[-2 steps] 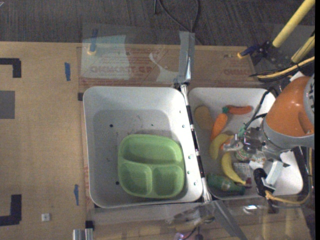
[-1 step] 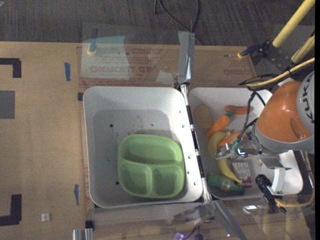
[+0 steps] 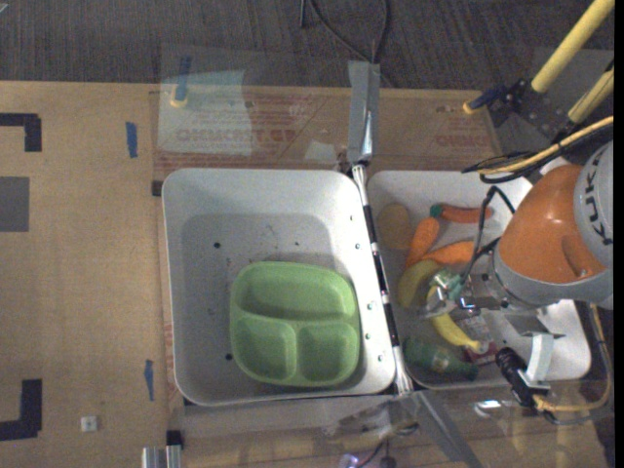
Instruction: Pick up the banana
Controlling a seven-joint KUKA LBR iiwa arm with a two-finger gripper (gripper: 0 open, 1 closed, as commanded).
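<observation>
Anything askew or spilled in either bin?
Nothing spilled or damaged. The green tray sits slightly askew in the left bin. Toy food lies jumbled in the right bin; the banana rests under the gripper.

My tan worktop (image 3: 78,261) carries black corner markings (image 3: 24,133), strips of blue tape (image 3: 131,139) and a clear plastic sheet (image 3: 253,120) with red printing. Beyond its far edge lies dark grey carpet (image 3: 146,18), where a black cable (image 3: 366,8) loops down. Even overhead light, soft shadows.
</observation>
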